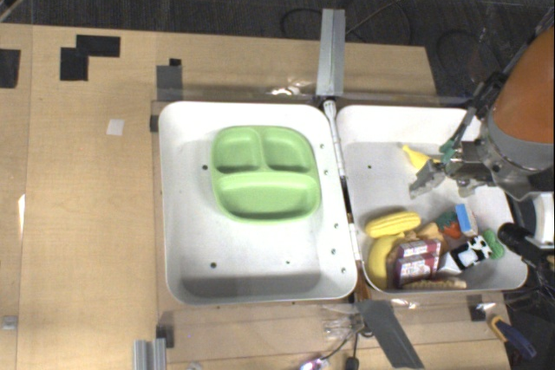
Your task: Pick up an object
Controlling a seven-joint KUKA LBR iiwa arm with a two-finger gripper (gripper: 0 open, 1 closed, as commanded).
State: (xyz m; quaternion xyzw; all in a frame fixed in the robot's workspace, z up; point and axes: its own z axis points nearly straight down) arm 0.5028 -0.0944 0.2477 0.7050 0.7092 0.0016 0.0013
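Objects for picking: heap crowded into near corner of right bin (381, 130), likely left as tumbled pile for program's tries; two yellow banana-like pieces (392, 225), one dark red packet (418, 260), one black-and-white item (473, 254), one blue piece (463, 217), one small yellow piece (416, 157) apart, further back; smaller bits too blurred to count. Gripper (427, 182) hangs over right bin between small yellow piece and heap, nothing seen between fingers; opening: cannot tell. Left bin (186, 212) bears one green divided tray (264, 171), three compartments, lying flat mid-bin. Bins: two, side by side.
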